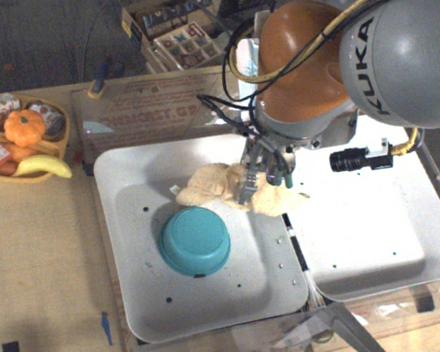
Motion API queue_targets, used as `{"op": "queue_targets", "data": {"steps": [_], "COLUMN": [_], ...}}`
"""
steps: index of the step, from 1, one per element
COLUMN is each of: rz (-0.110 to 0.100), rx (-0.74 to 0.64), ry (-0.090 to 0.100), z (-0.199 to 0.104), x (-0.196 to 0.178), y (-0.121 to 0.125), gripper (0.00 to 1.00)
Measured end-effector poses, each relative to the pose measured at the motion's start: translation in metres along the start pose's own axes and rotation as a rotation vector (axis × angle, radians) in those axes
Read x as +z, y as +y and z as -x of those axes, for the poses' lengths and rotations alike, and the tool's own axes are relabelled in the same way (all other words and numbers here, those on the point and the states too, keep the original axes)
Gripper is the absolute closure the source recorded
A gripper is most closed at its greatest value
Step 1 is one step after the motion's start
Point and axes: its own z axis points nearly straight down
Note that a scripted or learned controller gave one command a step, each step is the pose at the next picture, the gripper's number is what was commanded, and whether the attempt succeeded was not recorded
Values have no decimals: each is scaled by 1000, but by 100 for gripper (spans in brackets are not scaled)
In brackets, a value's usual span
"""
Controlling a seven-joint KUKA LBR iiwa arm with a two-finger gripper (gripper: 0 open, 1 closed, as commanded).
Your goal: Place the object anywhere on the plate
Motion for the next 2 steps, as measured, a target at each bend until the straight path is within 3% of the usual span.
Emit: {"op": "queue_targets", "data": {"steps": [1, 2], "rz": [1, 1], "rx": [-320, -320], "ry": [-2, -3], "z": [-22, -22], "x": [-12, -12], "y": [24, 24], "gripper": [100, 0]}}
